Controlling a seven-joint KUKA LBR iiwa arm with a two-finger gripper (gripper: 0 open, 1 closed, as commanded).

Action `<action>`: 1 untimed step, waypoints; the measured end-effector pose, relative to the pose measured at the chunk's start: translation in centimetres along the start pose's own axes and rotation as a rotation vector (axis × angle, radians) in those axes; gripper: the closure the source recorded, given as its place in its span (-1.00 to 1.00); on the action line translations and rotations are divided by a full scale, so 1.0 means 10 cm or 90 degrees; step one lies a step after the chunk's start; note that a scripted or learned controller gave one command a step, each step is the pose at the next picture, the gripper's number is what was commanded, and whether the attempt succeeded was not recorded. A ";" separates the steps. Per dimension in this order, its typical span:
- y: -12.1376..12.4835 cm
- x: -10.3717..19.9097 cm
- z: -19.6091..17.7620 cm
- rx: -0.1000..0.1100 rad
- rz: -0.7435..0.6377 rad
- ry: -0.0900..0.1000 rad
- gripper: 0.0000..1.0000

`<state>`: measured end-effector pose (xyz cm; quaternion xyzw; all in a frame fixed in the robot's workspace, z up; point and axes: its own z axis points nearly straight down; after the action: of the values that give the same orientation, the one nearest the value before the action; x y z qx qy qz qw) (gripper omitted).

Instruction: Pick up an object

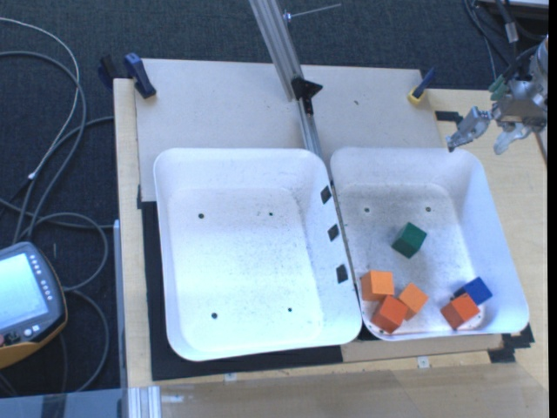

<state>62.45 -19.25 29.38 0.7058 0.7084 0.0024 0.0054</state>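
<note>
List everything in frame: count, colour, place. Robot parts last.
bins: 2, white, side by side on the bench; left bin, right bin
green block: 1, green, middle of the right bin, apart from the others
orange blocks: 4, orange to red-orange, along the near edge of the right bin; three clustered, one near the near right corner
blue block: 1, blue, right bin, touching that corner orange block
clamps: 2, one blue at the far left of the board, one yellow and blue at the far right
metal rail: 1, silver, slanting down to the gap between the bins
handheld screen: 1, orange and grey, left of the bench
gripper: 1, grey, open, past the right bin's far right corner, holding nothing
</note>
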 end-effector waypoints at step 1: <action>0.07 0.61 1.31 0.013 0.000 0.006 -1.00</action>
<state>63.26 -13.19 16.23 0.7057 0.7085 -0.0019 -0.0050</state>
